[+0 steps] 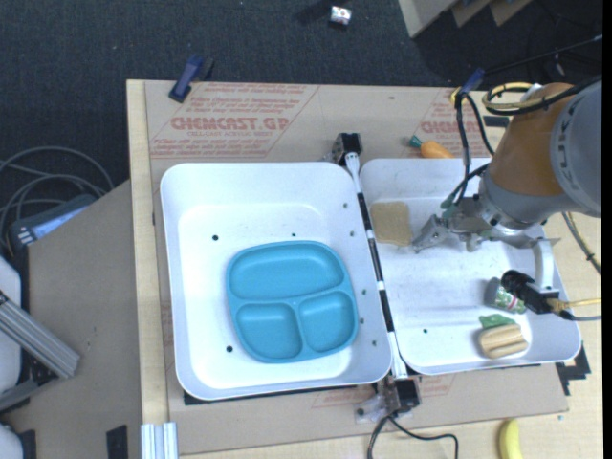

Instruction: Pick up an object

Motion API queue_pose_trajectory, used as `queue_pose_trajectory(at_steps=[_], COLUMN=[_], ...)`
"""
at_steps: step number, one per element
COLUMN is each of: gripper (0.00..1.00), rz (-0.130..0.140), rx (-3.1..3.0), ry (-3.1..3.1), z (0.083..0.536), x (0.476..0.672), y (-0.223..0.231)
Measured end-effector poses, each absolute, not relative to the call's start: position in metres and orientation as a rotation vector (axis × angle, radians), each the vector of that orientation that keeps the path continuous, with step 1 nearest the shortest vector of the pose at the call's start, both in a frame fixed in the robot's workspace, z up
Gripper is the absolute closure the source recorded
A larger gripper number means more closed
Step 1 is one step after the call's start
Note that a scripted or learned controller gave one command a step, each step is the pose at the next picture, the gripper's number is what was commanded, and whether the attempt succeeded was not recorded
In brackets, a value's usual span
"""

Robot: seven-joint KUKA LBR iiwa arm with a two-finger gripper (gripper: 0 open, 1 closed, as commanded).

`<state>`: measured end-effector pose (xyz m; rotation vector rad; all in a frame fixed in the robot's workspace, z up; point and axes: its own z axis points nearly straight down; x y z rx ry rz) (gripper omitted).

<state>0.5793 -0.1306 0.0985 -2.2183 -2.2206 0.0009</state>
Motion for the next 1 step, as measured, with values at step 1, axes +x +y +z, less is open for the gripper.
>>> queue_pose_trajectory(at_steps=[1], gripper=[0.0], rz=[-0.001], rx=[-2.224], ry=[-2.224], z=[0.2188], x=[0.6563], y=[-0.2065])
